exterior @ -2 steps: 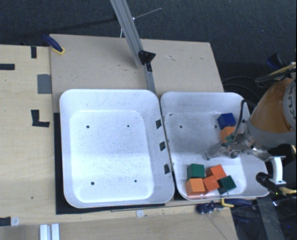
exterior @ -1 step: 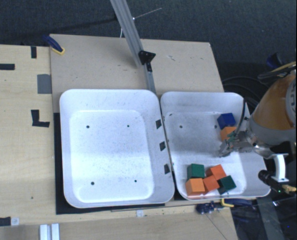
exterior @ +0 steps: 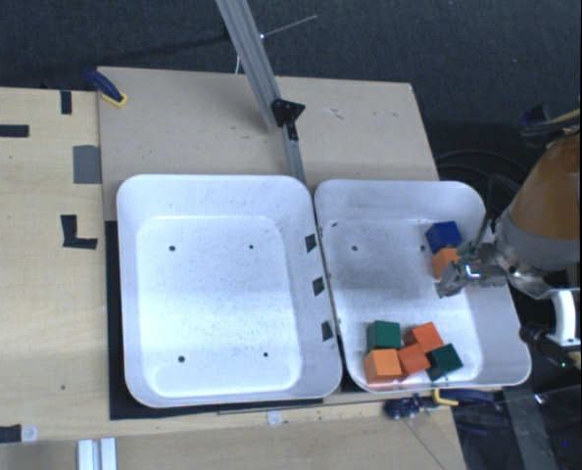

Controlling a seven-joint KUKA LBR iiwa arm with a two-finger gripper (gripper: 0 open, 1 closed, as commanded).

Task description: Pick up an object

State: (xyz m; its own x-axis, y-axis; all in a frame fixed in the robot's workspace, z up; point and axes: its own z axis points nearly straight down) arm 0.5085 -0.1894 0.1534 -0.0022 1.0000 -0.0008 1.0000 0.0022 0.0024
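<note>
While the gripper [exterior: 455, 278] sits low in the right bin [exterior: 369, 213], touching an orange block [exterior: 445, 259] below a blue block [exterior: 443, 234], its grip cannot be told; four more blocks [exterior: 409, 351] cluster near the front wall.

A blue cube [exterior: 444, 234] touches a small orange block [exterior: 445, 258] by the right bin's right wall. Two green and two orange cubes [exterior: 407, 351] cluster at its near edge.

The tabletop [exterior: 360, 125] looks like pale, matt wood. Both bins [exterior: 222, 189] look like smooth white plastic with a dull sheen, speckled grey. Below the gripper [exterior: 456, 280], the blocks [exterior: 406, 350] look matt.
</note>
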